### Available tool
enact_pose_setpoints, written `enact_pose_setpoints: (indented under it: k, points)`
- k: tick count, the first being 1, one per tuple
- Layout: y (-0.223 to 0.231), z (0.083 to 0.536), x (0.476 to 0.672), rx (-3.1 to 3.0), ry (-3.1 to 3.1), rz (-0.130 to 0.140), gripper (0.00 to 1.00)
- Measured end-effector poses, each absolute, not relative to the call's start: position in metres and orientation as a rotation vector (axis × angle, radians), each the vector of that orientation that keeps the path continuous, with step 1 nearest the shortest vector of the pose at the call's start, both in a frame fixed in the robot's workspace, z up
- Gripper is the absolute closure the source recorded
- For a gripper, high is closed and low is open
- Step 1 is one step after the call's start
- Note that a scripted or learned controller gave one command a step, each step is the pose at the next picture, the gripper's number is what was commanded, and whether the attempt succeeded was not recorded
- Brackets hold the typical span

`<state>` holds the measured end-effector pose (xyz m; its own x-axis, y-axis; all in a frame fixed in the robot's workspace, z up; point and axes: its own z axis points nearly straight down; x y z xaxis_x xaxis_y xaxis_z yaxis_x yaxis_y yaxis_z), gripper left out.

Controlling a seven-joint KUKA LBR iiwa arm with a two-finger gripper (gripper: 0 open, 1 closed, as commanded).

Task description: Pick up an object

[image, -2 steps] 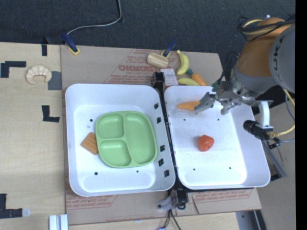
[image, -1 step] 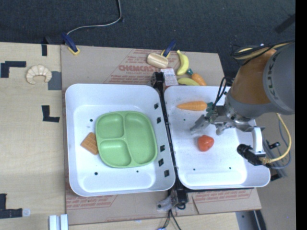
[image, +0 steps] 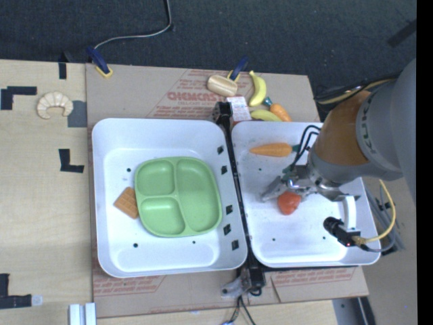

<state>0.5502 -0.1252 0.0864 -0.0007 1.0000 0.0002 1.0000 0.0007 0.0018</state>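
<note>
A small red tomato-like object (image: 289, 203) lies in the right bin (image: 304, 246), near its middle. My gripper (image: 285, 189) is down in that bin, right above and touching the red object's top edge; one finger (image: 272, 193) slants out to the left. An orange carrot (image: 271, 149) lies at the far side of the same bin, apart from the gripper. In the left bin (image: 162, 259) sits a green divided plate (image: 178, 196) with a tan cracker (image: 126, 202) tucked at its left edge.
Outside the bins, on the cardboard behind them, lie a bread roll (image: 222, 84), bananas (image: 258, 90) and a small carton (image: 238, 107). A croissant (image: 55, 104) rests on the bench at far left. The arm's cable and a black fitting (image: 336, 228) hang over the right bin's near corner.
</note>
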Motion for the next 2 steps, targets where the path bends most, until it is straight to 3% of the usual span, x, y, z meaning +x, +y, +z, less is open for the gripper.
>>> enact_pose_setpoints:
  k: [1, 2]
  points:
    - [-0.127, 0.097, 0.551, 2.216, 2.215, 0.004, 1.00]
    - [-0.062, 0.185, 0.659, 2.217, 2.223, 0.004, 1.00]
